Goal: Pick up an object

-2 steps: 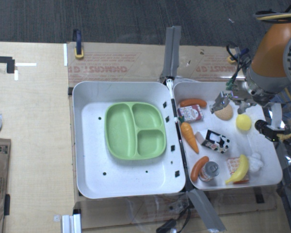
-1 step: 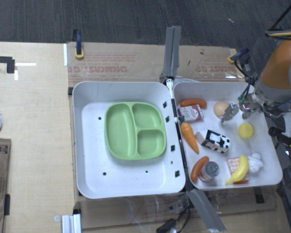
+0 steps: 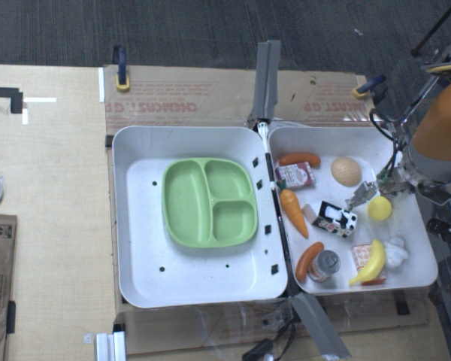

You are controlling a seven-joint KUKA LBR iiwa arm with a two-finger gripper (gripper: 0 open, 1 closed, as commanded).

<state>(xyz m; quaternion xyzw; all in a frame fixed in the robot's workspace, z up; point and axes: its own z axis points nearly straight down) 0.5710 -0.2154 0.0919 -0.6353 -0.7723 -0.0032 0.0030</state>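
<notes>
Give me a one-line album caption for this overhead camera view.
Robot gripper reaches into a toy-food bin, beside a yellow lemon; green divided plate waits nearby.

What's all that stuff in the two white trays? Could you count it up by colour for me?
Green: 1, divided plate
Orange or red: 4, carrot, two sausages, red packet
Yellow: 2, lemon, banana
Tan: 1, egg
Black-and-white: 1, cow-print carton
Silver: 1, can
Total: 10
</notes>
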